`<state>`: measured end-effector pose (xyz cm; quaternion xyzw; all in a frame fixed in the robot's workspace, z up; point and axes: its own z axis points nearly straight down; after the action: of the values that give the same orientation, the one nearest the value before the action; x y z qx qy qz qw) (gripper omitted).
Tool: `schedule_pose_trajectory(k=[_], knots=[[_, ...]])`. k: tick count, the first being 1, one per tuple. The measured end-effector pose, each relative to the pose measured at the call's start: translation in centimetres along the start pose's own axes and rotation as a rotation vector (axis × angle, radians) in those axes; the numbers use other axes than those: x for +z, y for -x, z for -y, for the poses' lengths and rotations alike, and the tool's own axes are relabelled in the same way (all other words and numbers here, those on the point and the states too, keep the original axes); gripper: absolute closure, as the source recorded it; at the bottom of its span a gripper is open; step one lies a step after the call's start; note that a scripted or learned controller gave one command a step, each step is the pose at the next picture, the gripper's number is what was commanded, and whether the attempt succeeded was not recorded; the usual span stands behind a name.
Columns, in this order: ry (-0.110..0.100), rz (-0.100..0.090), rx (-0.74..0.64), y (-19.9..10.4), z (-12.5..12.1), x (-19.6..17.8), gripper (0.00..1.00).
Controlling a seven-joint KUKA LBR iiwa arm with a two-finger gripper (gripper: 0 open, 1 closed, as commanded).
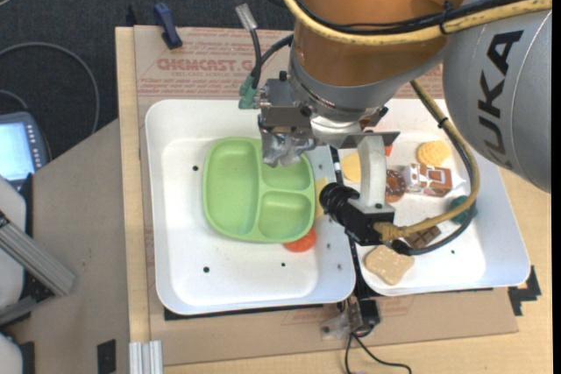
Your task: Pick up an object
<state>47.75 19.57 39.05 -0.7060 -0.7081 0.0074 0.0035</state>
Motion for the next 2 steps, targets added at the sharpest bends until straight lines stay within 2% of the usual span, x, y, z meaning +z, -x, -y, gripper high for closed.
schedule_pose_trajectory(k=[1,2], knots=[[0.002,0.000,0.003,-0.8,-0.1,10.3,1.00],[0.009,-0.001,0.011,4.8,-2.9,14.2,1.00]])
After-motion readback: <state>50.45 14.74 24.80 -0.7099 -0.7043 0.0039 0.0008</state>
